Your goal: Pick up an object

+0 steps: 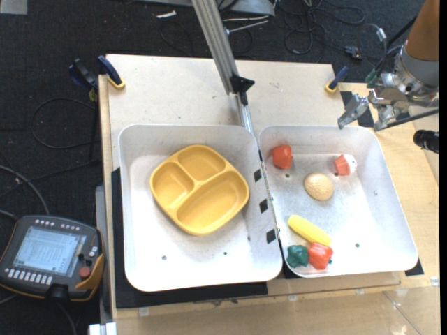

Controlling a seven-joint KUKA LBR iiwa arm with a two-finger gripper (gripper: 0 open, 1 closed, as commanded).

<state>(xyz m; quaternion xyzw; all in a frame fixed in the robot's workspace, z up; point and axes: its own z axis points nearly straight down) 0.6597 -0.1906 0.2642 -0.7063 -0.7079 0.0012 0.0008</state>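
in the left bin [140,257] lies a yellow plastic plate [200,188], glossy, with three compartments. the right bin [391,208] holds small toy foods: a red tomato-like piece [281,156], a pale tan bun [318,186], a red-and-white piece [345,164], a smooth yellow banana [309,229], and a green piece [298,255] touching a red pepper [320,255]. my gripper [364,110] hangs above that bin's far right corner, jaws spread, nothing between them, the red-and-white piece nearest below.
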